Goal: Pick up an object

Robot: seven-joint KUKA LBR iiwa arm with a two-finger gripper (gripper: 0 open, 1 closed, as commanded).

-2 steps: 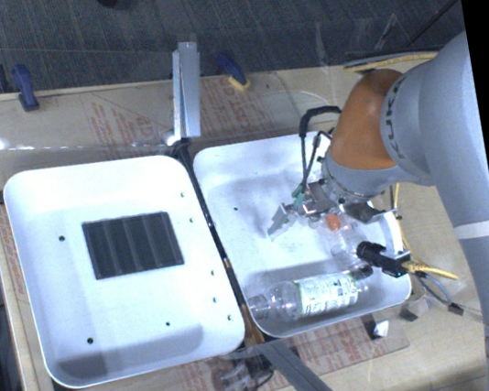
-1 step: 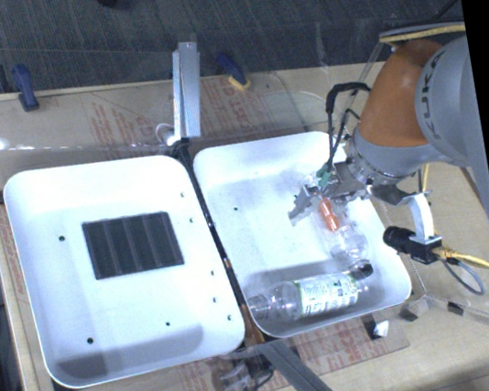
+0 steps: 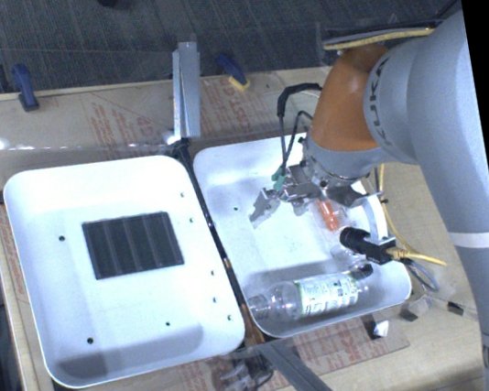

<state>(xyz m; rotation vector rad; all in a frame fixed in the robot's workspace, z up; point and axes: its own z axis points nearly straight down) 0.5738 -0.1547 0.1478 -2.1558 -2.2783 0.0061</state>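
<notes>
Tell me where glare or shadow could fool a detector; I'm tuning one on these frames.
Camera view: the left bin is blown out to near featureless white, with shadow along its near wall; the clear bottle in the right bin shows mostly as glints and a label; the gripper looks soft against white.

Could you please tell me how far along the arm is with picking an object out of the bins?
Done: the arm has reached into the right bin, its hand low over the bin floor. In hand: nothing visibly lies between the fingers. Left: an actual grasp and lift. The clear plastic bottle lies on its side at the bin's near edge, and a small orange item sits beside the wrist.
</notes>
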